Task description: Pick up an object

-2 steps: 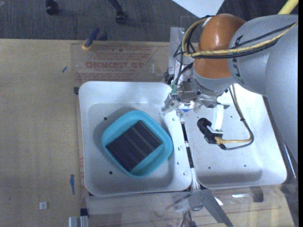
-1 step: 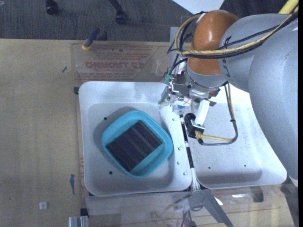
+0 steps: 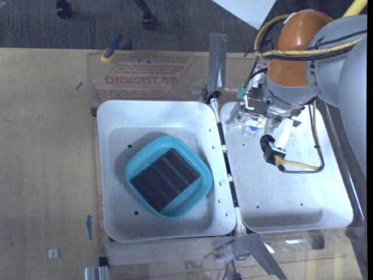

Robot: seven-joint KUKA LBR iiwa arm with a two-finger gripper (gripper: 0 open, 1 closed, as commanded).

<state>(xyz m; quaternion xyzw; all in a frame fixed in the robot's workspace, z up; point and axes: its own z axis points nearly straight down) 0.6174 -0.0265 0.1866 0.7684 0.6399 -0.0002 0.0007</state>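
Lying diagonally in the left bin [image 3: 111,127], the blue tray [image 3: 169,177] holds a dark block [image 3: 164,178]; jaws' state unclear.

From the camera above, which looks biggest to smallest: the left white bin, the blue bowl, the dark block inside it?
1. Left white bin
2. Blue bowl, sitting inside the bin
3. Dark block, sitting inside the bowl

The arm [image 3: 326,45] is cut off by the right edge; its wrist hides the tool's [image 3: 256,116] fingers over the right bin [image 3: 291,203].
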